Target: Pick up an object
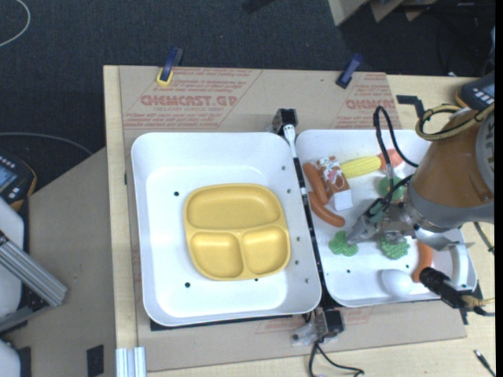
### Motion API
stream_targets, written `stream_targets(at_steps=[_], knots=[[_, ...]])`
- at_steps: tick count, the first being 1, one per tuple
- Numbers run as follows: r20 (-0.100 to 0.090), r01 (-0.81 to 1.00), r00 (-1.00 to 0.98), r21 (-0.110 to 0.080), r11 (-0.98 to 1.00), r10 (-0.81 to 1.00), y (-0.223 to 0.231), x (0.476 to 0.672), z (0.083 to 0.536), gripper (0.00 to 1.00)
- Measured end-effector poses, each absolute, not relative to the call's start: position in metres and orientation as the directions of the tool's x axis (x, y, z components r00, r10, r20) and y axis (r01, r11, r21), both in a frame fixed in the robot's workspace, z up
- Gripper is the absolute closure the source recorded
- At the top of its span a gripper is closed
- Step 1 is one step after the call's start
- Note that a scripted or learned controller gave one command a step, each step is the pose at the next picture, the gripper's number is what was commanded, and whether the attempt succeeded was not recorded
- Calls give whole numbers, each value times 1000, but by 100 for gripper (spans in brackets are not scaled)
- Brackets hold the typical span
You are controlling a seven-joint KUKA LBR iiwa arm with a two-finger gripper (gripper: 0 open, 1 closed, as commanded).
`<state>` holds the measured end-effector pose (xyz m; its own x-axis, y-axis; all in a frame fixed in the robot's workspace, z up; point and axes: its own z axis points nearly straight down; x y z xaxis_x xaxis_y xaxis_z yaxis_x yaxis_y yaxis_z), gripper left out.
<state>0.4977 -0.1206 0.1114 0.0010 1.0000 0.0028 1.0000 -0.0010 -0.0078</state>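
The right bin (354, 293) holds several toy foods. A yellow corn cob (357, 166) lies at its back, with a red and white piece (333, 174) beside it. A brown sausage (321, 203) runs along the left wall, next to a small white cube (343, 201). A green broccoli piece (341, 245) lies in the middle and another green piece (394, 249) to its right. My gripper (368, 229) hangs low over the bin between the two green pieces, close to the left one. The arm hides the bin's right side.
The left bin (157, 210) holds a yellow divided plate (236, 230). A white egg shape (395, 281) and an orange carrot (425, 254) lie near the right bin's front. A black cable (381, 132) loops above the arm. Clamps sit between the bins.
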Motion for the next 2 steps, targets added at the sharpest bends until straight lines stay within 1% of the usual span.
stream_targets(at_steps=[1, 2], knots=[[-1, 1000, 1, 5, -1, 1000, -122, 500, 89, 0], [0, 1000, 2, 12, -2, 1000, -121, 503, 100, 100]])
